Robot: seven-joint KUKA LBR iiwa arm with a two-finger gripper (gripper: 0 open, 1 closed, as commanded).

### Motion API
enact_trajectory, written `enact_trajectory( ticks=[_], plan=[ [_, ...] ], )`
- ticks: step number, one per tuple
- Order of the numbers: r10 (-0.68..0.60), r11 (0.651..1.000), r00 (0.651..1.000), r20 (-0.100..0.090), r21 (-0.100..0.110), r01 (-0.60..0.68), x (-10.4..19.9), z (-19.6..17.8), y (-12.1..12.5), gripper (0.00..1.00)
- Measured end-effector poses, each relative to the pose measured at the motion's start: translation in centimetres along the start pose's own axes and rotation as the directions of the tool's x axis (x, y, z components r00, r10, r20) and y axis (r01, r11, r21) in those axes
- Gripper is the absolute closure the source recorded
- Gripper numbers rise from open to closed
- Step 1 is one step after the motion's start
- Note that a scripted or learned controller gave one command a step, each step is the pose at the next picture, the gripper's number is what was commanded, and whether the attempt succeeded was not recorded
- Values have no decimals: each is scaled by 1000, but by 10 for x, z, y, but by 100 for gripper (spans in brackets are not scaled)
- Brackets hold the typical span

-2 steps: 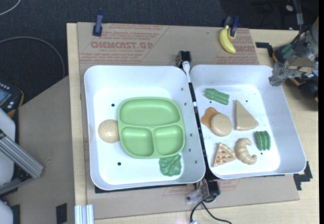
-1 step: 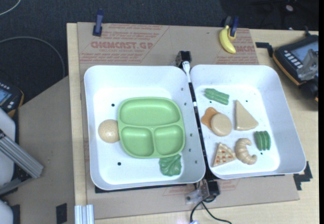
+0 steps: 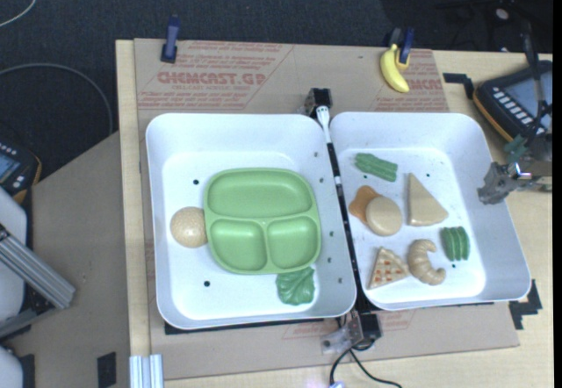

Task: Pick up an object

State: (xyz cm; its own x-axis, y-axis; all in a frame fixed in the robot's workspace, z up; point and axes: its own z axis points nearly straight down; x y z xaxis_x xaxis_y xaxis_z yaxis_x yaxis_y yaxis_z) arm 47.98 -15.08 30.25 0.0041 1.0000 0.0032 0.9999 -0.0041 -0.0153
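Pale, the wedge-shaped toy slice (image 3: pixel 424 202) lies in the right bin (image 3: pixel 474 136), just right of the round bun (image 3: pixel 383 214). We see the croissant (image 3: pixel 425 261) below it and green beans (image 3: pixel 376 167) above-left. At the bin's right rim sits the gripper (image 3: pixel 497 184); whether it is spread or pressed together, we cannot tell.

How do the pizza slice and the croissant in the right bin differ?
The pizza slice is a flat triangle, orange with dark spots; the croissant is a plump curved roll, plain tan. The pizza slice lies left of the croissant, nearer the bin divider. Both sit side by side near the front of the right bin, apparently untouched.
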Motion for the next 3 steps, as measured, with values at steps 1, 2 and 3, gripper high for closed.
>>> enact_trajectory(
  ticks=[1, 2, 3],
  plan=[
    [-9, 1000, 1000, -1, -5, 9, 44, 100, 31, 100],
    [-7, 1000, 1000, -1, -8, 7, 84, 112, 3, 100],
    [-12, 1000, 1000, -1, -10, 12, 159, 119, 0, 100]
  ],
)
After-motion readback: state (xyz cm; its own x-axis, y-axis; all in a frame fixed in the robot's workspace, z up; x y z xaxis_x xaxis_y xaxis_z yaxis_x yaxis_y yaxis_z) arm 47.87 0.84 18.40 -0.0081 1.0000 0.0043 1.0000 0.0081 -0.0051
